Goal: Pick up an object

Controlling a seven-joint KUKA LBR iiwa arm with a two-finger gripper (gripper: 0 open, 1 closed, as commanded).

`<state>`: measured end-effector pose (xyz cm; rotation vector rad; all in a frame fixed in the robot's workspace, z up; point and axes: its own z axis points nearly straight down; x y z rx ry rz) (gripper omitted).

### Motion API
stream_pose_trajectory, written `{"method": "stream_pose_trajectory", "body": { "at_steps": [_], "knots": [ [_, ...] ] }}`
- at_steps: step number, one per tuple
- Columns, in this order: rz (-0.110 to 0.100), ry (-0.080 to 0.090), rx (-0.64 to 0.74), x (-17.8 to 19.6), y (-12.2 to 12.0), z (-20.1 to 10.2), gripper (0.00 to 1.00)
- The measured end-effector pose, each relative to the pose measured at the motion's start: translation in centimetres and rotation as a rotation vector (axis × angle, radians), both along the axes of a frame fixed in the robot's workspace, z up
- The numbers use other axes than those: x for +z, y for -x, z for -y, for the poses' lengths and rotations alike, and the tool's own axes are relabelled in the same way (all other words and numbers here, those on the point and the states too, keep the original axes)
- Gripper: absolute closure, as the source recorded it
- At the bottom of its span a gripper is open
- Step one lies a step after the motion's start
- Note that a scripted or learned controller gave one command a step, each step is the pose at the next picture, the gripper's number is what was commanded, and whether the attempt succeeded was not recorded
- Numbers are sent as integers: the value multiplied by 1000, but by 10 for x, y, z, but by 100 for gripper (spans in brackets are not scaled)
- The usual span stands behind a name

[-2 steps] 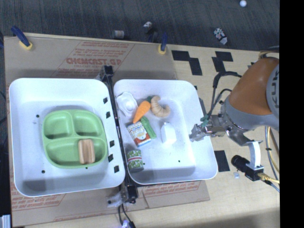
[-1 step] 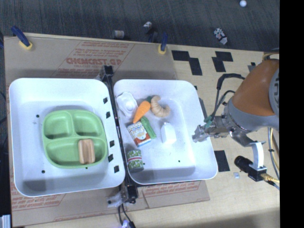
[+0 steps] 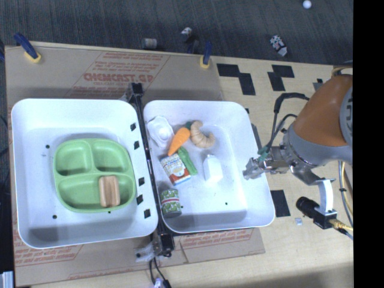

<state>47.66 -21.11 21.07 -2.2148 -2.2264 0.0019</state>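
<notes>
While the hand (image 3: 255,168) hangs over the right rim of the right bin (image 3: 240,209), every candidate for picking lies to its left in the view, inside that bin. Whether its fingers are apart or together I cannot tell; they are small and blurred against the white wall, and nothing can be seen between them.

Nearest is a small white block (image 3: 212,168), just inside the bin from the hand and almost level with it. Its long axis runs roughly up and down the view, so it lies broadside to a reach coming from the right. Further left sit a carton (image 3: 176,168) with a green stick (image 3: 188,161) beside it, a carrot (image 3: 179,140) lying on a slant, a pale curved pastry-like piece (image 3: 203,135), a white cup (image 3: 159,129) and a small can (image 3: 171,203) near the bin's left wall.

The left bin (image 3: 30,221) holds a green tray (image 3: 72,155) with a hot dog (image 3: 108,191), well apart from the hand.

My judgement: the block is the likeliest target, needing a short shift leftward and a descent.
</notes>
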Motion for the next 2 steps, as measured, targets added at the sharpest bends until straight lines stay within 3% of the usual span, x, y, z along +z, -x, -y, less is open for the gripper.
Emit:
{"method": "stream_pose_trajectory", "body": {
  "at_steps": [1, 2],
  "knots": [
    [3, 1, 1, 16, -1, -14, 100],
    [1, 0, 3, 29, -1, -77, 100]
  ]
}}
